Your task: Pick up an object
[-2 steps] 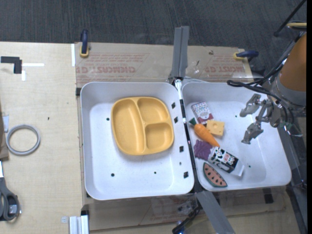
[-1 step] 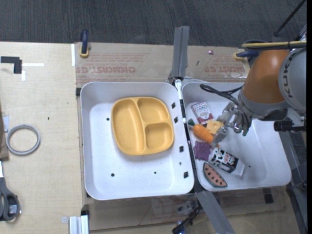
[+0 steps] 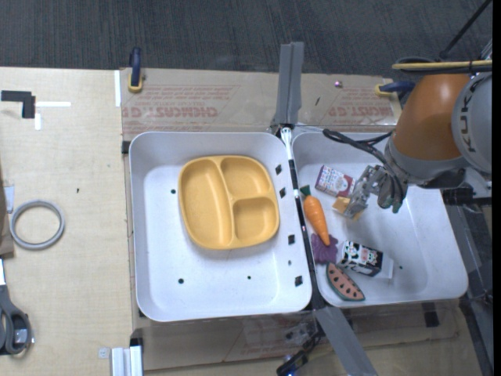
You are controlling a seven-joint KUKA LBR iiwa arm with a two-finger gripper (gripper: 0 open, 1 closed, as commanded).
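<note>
My gripper (image 3: 376, 198) hangs over the middle of the right bin (image 3: 423, 280), under the orange-banded wrist. Its two fingers stand apart, open, with nothing between them. A small yellow-orange block (image 3: 342, 204) lies just left of the left finger (image 3: 362, 194), close to it or touching. Also in this bin are a pink and white carton (image 3: 333, 181), an orange carrot (image 3: 316, 218), a purple piece (image 3: 323, 250), a black-and-white cow-patterned carton (image 3: 361, 258) and a watermelon slice (image 3: 344, 283).
The left bin (image 3: 156, 288) holds a yellow divided plate (image 3: 228, 200). A raised divider (image 3: 296, 210) separates the two bins. On the bench at the left lie a grey ring (image 3: 35, 224) and scissors (image 3: 14, 327). The right bin's right half shows bare floor.
</note>
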